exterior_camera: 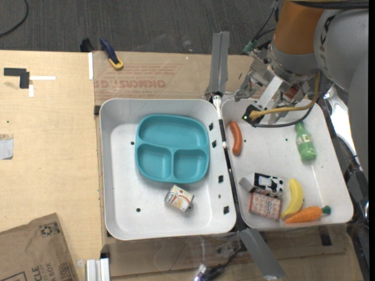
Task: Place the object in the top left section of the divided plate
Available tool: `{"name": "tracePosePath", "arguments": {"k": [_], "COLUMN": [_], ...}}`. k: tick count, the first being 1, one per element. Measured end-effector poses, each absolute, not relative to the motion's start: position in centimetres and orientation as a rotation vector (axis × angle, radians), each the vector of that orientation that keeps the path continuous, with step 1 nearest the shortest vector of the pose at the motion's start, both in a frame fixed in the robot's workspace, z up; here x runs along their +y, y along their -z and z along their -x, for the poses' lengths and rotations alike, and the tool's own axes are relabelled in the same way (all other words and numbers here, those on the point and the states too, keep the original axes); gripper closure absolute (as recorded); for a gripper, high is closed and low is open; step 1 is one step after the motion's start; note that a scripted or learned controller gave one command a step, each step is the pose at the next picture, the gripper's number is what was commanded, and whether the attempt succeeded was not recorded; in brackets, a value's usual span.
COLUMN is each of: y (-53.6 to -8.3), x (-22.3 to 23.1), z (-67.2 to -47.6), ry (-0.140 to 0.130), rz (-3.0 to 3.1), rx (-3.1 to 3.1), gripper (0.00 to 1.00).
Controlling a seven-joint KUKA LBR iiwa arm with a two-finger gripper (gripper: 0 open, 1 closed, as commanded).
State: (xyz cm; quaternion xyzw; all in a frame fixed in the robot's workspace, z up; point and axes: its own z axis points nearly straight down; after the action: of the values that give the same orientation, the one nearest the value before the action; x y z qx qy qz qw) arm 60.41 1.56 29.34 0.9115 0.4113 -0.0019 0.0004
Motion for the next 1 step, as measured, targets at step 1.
{"name": "tracePosePath", "arguments": {"k": [1], "y": [-30.13], "x": [1.43], "z": [-60.42], "ry": [0.012], "rz": [-2.863], "rx": [1.292], "gripper": [1.0]}}
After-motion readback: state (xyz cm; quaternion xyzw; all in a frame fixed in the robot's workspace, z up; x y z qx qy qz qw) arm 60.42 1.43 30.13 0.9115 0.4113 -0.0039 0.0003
